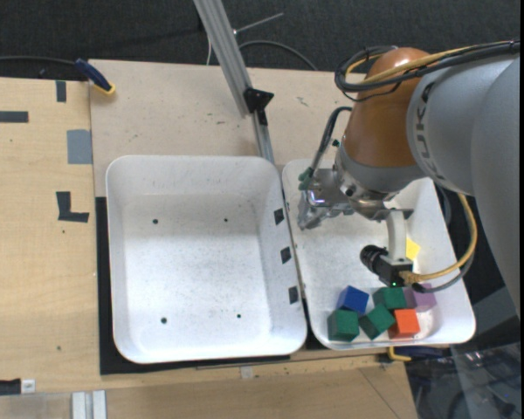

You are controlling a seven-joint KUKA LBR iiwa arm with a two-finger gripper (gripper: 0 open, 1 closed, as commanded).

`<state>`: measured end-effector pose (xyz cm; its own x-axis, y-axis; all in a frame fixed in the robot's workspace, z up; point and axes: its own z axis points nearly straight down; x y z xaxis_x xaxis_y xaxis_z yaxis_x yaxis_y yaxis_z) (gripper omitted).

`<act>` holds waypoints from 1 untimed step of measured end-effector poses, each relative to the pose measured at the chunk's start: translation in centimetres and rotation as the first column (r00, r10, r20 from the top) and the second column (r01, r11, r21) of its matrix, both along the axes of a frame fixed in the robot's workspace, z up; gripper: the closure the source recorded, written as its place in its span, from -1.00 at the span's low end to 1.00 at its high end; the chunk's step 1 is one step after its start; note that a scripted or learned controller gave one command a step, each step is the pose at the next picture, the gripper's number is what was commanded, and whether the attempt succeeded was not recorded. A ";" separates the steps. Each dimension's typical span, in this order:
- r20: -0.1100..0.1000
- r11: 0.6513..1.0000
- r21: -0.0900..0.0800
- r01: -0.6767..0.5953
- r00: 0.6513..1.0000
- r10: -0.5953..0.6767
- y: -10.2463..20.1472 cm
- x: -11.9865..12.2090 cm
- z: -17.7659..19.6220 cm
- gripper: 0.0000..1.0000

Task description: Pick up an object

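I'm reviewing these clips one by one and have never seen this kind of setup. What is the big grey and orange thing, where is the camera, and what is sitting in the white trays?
The big grey shape with the orange band is a robot arm, reaching in from the right. The single camera is fixed above the bench and looks down at a slant.

On the bench sit two shallow white bins side by side: the left bin and the right bin. The arm's claw hangs over the right bin's far end, close to the wall between the bins. I cannot tell from this view whether it is open or shut, and nothing is visibly between its parts.

At the near end of the right bin lies a cluster of small blocks: a blue block, green blocks, an orange block and a purple block. A yellow piece lies further up.
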<state>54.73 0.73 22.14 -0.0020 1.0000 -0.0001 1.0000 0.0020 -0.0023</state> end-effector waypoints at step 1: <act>-0.002 1.000 0.001 -0.004 1.000 0.004 5.1 -1.7 -0.6 1.00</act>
